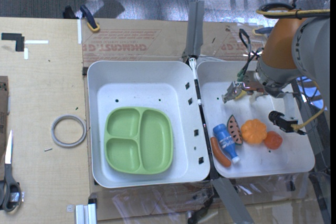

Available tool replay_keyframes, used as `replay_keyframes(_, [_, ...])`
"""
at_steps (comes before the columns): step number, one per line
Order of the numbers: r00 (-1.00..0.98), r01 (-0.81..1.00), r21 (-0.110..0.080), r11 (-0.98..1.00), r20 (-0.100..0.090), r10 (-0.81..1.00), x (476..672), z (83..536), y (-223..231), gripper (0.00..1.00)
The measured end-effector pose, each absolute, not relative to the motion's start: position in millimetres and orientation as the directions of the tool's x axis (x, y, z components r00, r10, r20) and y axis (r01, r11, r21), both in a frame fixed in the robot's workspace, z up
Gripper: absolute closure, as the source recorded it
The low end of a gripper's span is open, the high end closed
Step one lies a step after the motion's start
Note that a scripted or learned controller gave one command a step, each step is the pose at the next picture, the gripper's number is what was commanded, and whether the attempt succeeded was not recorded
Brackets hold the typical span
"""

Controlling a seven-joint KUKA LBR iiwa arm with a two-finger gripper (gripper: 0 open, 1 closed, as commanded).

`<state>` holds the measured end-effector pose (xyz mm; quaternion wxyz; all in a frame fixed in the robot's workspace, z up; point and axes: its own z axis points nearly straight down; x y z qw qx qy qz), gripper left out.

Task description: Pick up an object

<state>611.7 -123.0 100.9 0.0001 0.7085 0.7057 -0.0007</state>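
The gripper (232,93) is seen hovering in the right bin (294,165), jaws narrowly parted, nothing held. The orange fruit (254,131) lies just below it — it should be centred between the fingers before closing.

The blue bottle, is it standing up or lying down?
Lying down. The blue bottle rests on its side in the right bin, beside the hot dog.
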Motion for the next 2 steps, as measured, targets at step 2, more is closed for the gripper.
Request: replay_keyframes(2, [0.004, 1.000, -0.001, -0.004, -0.001, 1.000, 611.7, 100.9, -123.0, 0.00])
